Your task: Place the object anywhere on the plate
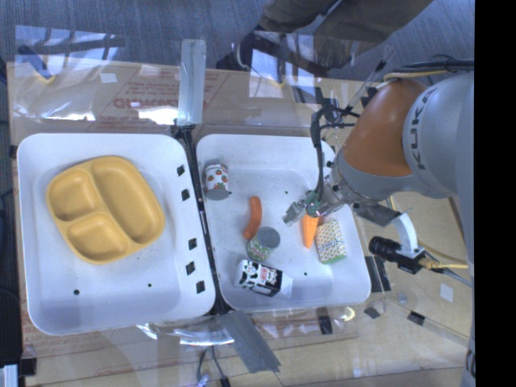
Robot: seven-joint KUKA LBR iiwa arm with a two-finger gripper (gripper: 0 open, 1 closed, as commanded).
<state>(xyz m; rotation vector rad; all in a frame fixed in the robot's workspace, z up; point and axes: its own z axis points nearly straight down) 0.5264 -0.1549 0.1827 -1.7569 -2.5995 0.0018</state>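
The gripper (310,208) hangs low in the right bin (355,274), its fingers too blurred to tell open from closed, right at the top end of a small carrot (310,231) whose long axis runs toward the near rim, the plate (105,208) well off in the left bin.

White letters reading "KU" stand on the arm (419,135) near the surface's (427,329) right edge. Faint reddish print runs across the clear sheet (137,101) along the surface's far edge, too blurred to read.
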